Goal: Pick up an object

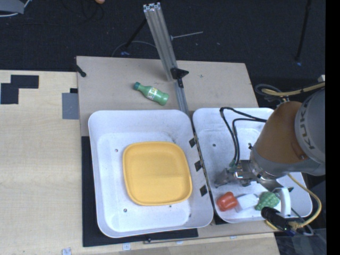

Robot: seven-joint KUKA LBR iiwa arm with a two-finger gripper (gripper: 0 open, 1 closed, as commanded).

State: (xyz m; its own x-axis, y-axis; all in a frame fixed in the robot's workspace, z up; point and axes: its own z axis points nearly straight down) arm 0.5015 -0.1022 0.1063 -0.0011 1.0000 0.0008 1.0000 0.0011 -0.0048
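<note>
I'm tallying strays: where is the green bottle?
The green bottle lies on its side on the bench, behind the left bin, beside the slanted metal rail.

Tan bench board [212,81] on dark floor [239,20] strewn with cables, pale wood panel [37,169] to its left, slanted aluminium rail [162,33] rising behind it.

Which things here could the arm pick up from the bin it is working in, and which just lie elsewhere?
In the job:
gripper
red object
green object
right bin

Lying about:
yellow plate in the left bin
green bottle on the bench
</note>
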